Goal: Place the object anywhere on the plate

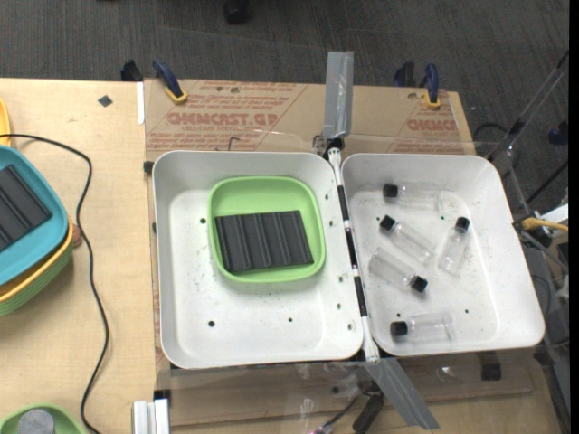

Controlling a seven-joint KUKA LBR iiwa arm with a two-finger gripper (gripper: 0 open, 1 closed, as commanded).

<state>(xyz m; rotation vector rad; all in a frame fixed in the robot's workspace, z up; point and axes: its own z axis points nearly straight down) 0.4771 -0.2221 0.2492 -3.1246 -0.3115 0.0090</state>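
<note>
A green square plate (267,199) lies in the left white bin (181,269), with a dark ribbed insert (264,240) on its middle. In the right white bin (507,269) lie several clear plastic vials with black caps: one near the top (404,193), one in the middle (405,235), one at the right (454,243), one lower middle (398,271) and one near the front edge (423,329).
Brown cardboard (271,107) with clamps lies behind the bins. A stack of teal and yellow plates (27,233) sits on the wooden bench at the left, with a black cable (90,269) running past it. Grey tape (339,98) marks the seam between the bins.
</note>
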